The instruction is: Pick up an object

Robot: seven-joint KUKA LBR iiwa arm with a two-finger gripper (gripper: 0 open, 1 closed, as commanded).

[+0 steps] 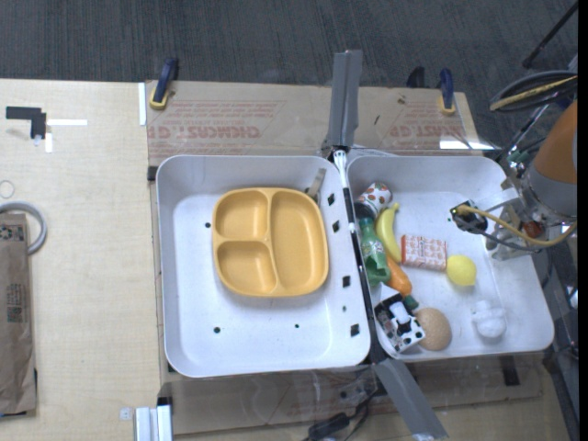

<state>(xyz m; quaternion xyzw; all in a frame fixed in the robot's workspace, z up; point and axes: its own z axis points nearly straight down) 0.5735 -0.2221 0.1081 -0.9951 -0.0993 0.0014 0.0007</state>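
Yellow lemon (461, 270), small and rounded, is recorded on the floor of the right bin (528, 294), towards its middle, just beside the red-and-white packet (424, 251) on one side and near a white crumpled item (488, 320) on the other. It is judged to be light, firm and probably plastic, with a smooth skin that may slip or roll under a poorly centred pinch; no fragility is expected. Hold is best taken across the short axis at the widest part, from directly above, where clear floor is left on the side away from the packet. The gripper (501, 237) is seen at the right side of the same bin, above and to the right of the lemon and apart from it, with nothing visibly held; whether it is open or closed cannot be told from this view. A banana (389, 231) and a brown rounded object (434, 328) lie farther off in the same bin. A yellow divided plate (271, 242) is listed in the left bin (193, 324), well apart from the gripper.
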